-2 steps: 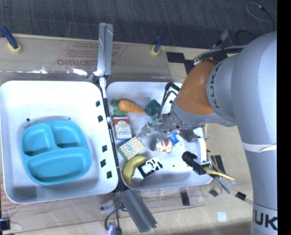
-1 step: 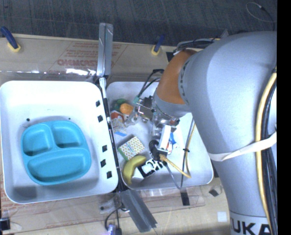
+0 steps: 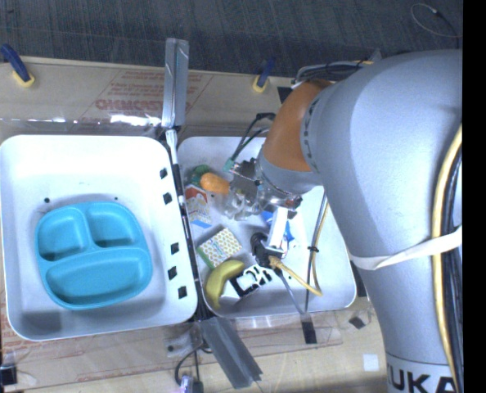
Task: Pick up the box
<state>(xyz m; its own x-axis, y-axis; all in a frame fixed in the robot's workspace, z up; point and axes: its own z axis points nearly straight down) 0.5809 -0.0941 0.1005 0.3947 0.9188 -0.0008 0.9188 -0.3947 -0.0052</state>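
Note:
A small flat box [image 3: 218,246] with a green and white patterned top lies in the right bin [image 3: 333,289], near its left side. A second small red, white and blue carton [image 3: 198,210] leans by the bin's left wall. My gripper [image 3: 241,196] hangs low over the middle of the right bin, just up and to the right of the patterned box and next to the carton. The grey arm with its orange band [image 3: 288,133] reaches in from the right and hides the bin's right half.
A banana [image 3: 221,278] and a black and white item [image 3: 255,278] lie at the right bin's front. An orange [image 3: 214,183], a green item [image 3: 199,173] and a blue and white object [image 3: 281,228] crowd the gripper. The left bin [image 3: 14,244] holds a blue divided plate [image 3: 92,252].

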